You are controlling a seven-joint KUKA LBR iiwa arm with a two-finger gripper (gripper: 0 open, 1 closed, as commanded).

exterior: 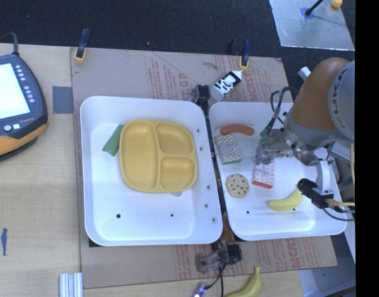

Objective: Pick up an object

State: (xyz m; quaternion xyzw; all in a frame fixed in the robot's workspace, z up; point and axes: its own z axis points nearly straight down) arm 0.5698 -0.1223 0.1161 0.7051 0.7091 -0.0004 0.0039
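Two white bins sit side by side on the bench, and I use the right bin (238,228) as my landmark. My gripper (268,155) hangs over the middle of that bin, directly above a small red-and-white packet (263,174). From this angle my wrist hides the tip, so I cannot tell whether it is released or clenched, or whether it touches the packet.

The packet lies flat, so a grasp could slide off it or push it along the bin floor. My judgement is that a slightly misplaced descent could also nudge its neighbours.

Within the bin, a sausage (237,129) lies toward the far edge, a speckled sponge (228,148) toward the left wall, a cookie (237,185) just left of the packet, and a banana (285,201) near the front right. Left of the bin, a yellow divided plate (158,155) rests in the other bin (102,221).
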